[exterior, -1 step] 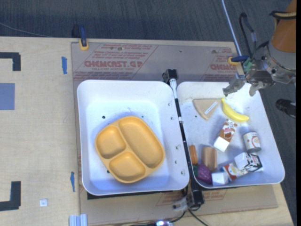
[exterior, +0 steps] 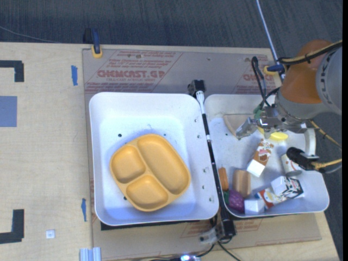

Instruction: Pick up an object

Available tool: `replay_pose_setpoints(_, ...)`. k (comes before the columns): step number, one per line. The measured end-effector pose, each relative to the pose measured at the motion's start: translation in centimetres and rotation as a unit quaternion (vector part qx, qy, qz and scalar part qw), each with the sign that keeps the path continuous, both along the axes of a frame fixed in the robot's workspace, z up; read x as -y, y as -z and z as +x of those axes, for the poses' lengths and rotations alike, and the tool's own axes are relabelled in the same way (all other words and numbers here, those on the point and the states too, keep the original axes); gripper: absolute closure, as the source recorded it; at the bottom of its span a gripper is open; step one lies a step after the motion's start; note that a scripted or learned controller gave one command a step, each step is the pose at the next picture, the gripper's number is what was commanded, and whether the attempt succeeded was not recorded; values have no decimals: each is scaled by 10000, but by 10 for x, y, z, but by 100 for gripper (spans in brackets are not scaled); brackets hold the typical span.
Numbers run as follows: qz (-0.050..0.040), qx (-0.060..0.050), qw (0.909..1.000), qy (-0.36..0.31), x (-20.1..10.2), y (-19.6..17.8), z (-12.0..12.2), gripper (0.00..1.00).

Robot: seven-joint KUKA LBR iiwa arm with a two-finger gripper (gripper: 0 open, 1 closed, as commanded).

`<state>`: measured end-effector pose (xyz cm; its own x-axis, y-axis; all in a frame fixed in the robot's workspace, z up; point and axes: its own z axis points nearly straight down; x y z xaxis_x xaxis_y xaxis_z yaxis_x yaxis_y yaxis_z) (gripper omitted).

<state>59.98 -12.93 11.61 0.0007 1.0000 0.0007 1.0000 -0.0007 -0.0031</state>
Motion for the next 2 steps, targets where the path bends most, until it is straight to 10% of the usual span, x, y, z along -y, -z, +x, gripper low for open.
replay_pose_setpoints(2,-17,81,10000,-9,25,27,-45,0)
